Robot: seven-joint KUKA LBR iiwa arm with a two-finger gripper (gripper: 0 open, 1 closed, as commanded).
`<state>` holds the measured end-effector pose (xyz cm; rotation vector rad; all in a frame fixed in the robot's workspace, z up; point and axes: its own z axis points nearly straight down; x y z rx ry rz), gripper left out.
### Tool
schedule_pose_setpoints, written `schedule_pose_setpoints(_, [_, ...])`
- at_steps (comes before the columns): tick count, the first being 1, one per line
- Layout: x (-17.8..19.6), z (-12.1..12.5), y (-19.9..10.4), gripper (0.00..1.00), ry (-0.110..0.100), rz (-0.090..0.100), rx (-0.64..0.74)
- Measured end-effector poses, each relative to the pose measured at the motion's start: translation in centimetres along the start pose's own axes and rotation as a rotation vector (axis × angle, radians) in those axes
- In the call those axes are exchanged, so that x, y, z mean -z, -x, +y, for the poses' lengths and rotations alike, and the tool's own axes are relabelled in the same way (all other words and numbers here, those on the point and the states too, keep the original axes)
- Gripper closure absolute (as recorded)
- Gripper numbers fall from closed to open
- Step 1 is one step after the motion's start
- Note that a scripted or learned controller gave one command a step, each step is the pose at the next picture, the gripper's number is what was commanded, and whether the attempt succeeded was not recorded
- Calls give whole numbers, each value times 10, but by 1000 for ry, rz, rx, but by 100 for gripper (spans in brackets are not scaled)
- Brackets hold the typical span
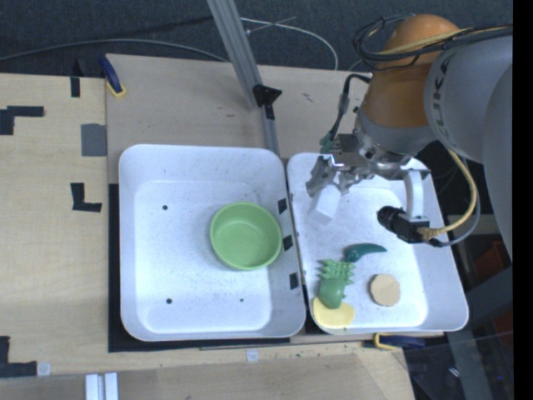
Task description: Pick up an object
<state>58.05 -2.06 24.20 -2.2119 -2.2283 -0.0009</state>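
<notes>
My end effector (326,192) hangs over the right bin's (441,302) upper left corner; I can't tell its state. Nothing lifted yet: green toy (336,280), tan disc (385,290) lie lower down, green bowl (245,236) sits left.
</notes>
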Motion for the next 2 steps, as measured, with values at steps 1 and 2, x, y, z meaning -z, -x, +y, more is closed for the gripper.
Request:
schedule_pose_setpoints(1, [4,-10,-60,100,-2,0,1])
schedule_pose_setpoints(2, [2,-10,-108,100,-2,-1,-1])
